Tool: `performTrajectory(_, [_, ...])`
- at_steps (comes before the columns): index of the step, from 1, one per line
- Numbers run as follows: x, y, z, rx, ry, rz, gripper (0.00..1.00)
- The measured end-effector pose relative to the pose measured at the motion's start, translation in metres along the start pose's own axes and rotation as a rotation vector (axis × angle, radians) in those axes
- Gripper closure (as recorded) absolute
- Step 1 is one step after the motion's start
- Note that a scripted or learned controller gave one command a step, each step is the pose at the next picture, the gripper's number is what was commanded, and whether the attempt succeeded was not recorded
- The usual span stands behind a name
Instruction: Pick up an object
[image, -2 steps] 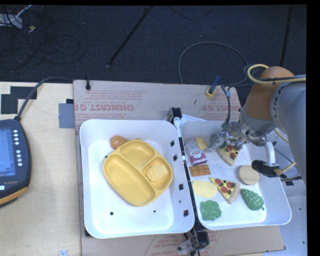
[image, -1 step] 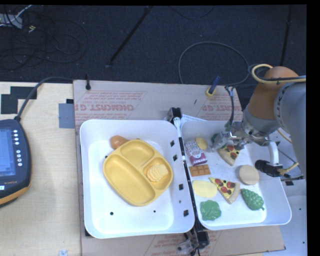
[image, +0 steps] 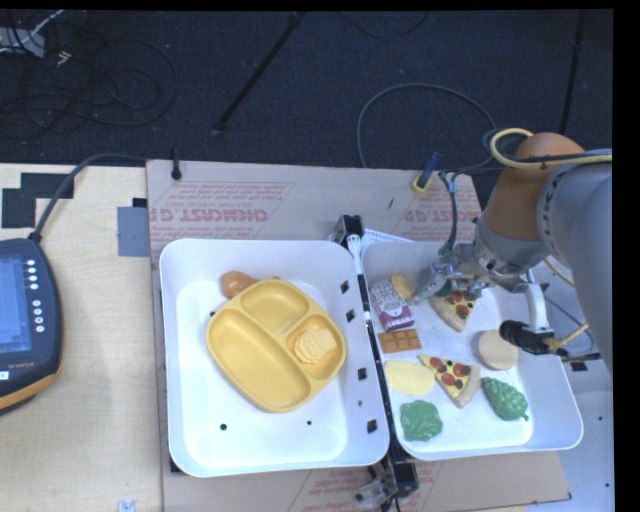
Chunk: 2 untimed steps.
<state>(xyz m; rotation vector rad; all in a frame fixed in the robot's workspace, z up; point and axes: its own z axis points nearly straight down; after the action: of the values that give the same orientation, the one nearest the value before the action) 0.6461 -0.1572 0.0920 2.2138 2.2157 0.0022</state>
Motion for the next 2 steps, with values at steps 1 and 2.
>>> performTrajectory(1, [-0.023, 0.000, 0.001, 0.001, 0.005, 0.000, 0.00])
performTrajectory(2, [0.000, 0.000, 0.000, 0.000, 0.000, -0.001, 0.00])
